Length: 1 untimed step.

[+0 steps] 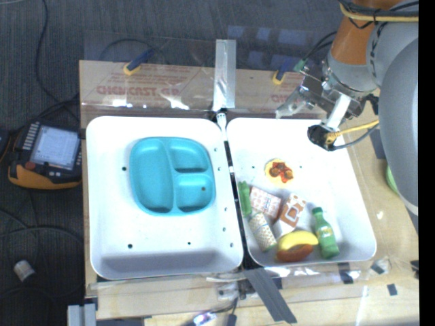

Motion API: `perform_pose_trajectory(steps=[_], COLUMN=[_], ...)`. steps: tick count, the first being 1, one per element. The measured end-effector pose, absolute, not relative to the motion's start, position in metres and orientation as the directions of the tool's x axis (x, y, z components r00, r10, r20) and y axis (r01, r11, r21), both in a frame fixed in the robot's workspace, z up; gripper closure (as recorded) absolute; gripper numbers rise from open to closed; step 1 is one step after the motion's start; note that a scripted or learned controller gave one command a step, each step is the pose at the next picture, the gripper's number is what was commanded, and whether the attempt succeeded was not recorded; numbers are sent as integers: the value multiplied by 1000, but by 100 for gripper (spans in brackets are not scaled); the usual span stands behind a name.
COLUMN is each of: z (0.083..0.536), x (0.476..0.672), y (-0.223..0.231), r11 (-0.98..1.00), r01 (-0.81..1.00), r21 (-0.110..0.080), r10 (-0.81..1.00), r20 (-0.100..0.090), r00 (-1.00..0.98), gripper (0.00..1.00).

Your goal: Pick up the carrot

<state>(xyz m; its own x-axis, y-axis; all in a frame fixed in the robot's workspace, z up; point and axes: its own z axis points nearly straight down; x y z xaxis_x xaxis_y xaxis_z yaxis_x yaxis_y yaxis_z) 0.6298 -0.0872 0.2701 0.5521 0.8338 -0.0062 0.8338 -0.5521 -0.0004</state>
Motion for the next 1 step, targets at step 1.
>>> perform_pose_trajectory(steps=[1], z=[184], x=[573], y=[-84], r11=[-655], r01=[755], r21=[-4], r10=[755], r20=[-6], r00=[655], gripper=[0])
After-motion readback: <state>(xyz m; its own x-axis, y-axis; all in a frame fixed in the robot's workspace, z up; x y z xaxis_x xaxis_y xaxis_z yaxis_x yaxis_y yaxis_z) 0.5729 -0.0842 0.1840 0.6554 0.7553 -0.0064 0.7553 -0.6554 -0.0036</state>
